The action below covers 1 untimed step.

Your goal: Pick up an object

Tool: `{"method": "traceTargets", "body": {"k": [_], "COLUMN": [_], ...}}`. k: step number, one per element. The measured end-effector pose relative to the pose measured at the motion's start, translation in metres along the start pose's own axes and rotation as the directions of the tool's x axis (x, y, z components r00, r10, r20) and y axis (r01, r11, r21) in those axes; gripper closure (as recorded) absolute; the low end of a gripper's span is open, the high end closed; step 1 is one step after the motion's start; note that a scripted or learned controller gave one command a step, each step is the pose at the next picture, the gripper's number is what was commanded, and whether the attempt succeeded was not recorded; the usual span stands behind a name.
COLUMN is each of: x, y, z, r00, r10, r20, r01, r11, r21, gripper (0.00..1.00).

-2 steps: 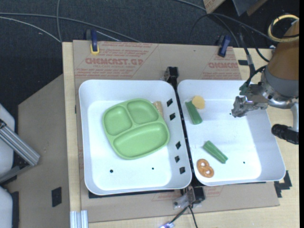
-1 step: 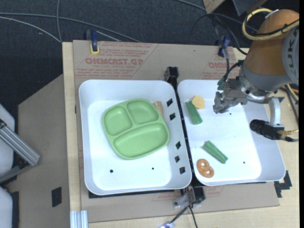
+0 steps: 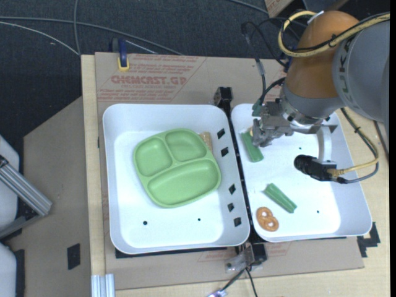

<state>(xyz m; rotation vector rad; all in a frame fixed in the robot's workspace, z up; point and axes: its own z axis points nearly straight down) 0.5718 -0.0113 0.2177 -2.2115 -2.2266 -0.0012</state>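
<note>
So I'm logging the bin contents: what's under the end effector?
A green stick lies below the end effector, its upper end covered by it. Whether it is gripped cannot be seen. Nearby in the right bin lie another green piece and a pretzel.

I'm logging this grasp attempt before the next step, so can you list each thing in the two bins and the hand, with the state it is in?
hand: low in the right bin, at the upper green stick's top end
upper green stick: lying flat by the divider
lower green stick: lying flat, apart from the hand
pretzel: lying flat near the right bin's front wall
green divided plate: right side up in the left bin
</note>
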Motion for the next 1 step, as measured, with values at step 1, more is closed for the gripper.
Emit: {"method": "traceTargets", "body": {"k": [1], "x": [0.0467], "y": [0.0123], "z": [0.0063], "r00": [1.0], "r10": [0.003], "r20": [0.002], "r01": [-0.002], "r11": [1.0], "r21": [-0.003], "gripper": [1.0]}}
